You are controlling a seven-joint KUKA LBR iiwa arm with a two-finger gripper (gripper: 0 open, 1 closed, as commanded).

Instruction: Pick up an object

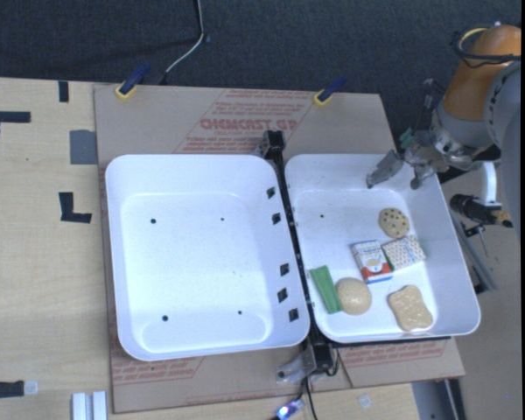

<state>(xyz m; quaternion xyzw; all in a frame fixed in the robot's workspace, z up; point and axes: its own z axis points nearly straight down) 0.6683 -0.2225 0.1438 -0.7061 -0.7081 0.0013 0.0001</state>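
The right bin (332, 182) holds several small objects near its front right. A round speckled cookie (393, 222) lies furthest back. In front of it sit a small white and red carton (371, 261) and a checkered packet (404, 252). A green bar (325, 289), a tan ball (353, 296) and a tan biscuit-shaped piece (409, 309) lie along the front. My gripper (395, 172) hangs over the bin's back right corner, above and behind the cookie, open with nothing between its two spread fingers.
The left bin (192, 252) stands beside the right one, joined by a black clip strip (284, 234). Both rest on a cardboard sheet (236, 121). A black cable (188, 51) trails at the back. The arm (481, 86) enters from the right.
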